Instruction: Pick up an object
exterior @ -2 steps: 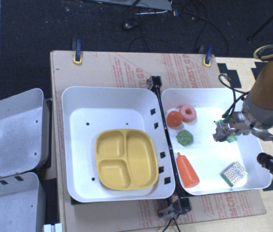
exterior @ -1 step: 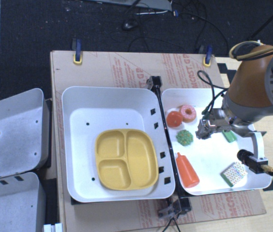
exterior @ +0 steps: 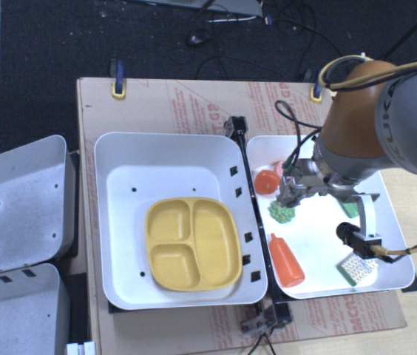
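Camera view, looking down at a slant on two shallow white bins; we take the black divider (exterior: 251, 198) between them as our landmark. To the left of the divider lies the left bin (exterior: 120, 154), and in it we see a yellow compartment tray (exterior: 193, 244) with three sections, resting flat a little short of the divider; to the right of the divider lies the right bin (exterior: 393, 272), which holds the loose objects. Just right of the divider, toward its upper half, we note a round red-orange object (exterior: 266, 182); slightly lower and a little farther right sits a small green bumpy object (exterior: 282, 213); lower again, close beside the divider, an orange bottle-shaped object (exterior: 286, 261) lies on its side, slanting toward the bin's near edge. Well right of the divider, near the bin's lower right corner, we see a green-and-white patterned object (exterior: 357, 268); a green scrap (exterior: 350, 208) shows beyond the arm's wrist. The grey arm (exterior: 371, 117), with its orange band, reaches in from the right; its gripper (exterior: 291, 193) hangs just above the green bumpy object, between it and the red-orange one; we cannot tell how far it is open, nor whether it has hold of anything.
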